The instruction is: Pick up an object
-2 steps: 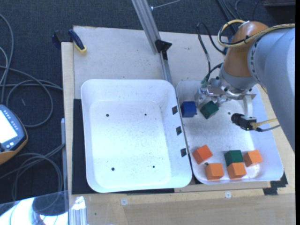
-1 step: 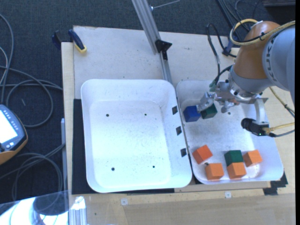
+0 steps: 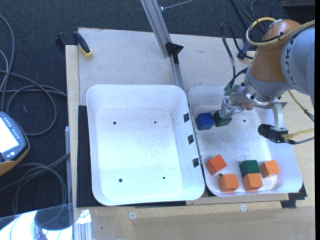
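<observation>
White plastic forms the left bin (image 3: 100,104), speckled with dark flecks and a few small holes in its floor; on the bench's far-left corner lies a blue and yellow tool (image 3: 82,43), too small to identify. A metal pole (image 3: 159,21) slants up from the bench's far edge between the bins, its top cut off by the frame. The right bin (image 3: 200,95) has its far-right corner hidden under the arm (image 3: 282,54); a blue block (image 3: 204,121) sits near its left wall, toward the far edge, just beside the gripper (image 3: 223,118). Whether the fingers touch that block, or how far apart they stand, I cannot tell; their dark tips blur together. Along the near edge lie an orange block (image 3: 216,164), a second orange block (image 3: 229,182), a green block (image 3: 248,167) touching a third orange block (image 3: 252,182), and a fourth orange block (image 3: 269,168) by the near-right corner. No readable writing appears anywhere.
</observation>
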